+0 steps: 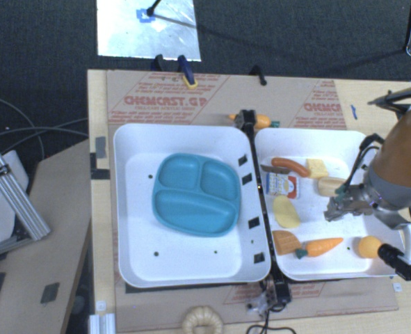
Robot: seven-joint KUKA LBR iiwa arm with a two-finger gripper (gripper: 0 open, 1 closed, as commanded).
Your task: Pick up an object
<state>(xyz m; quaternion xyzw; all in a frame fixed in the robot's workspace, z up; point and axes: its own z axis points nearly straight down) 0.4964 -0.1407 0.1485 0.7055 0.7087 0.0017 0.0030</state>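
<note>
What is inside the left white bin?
Inside the left white bin lies one blue divided plate with three compartments, each bare. The bin floor under the plate is covered and cannot be seen.

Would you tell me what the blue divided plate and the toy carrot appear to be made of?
The blue divided plate looks like moulded plastic with a matte finish: uniform colour, soft rounded compartment ridges. The toy carrot seems to be smooth plastic too, judging by its even orange body and green stub, though rubber cannot be ruled out.

The arm [403, 162] runs off the right edge. Its wrist hides part of the right bin [309, 273] (the far right corner). The carton [281, 185] label is too blurred to read.
</note>
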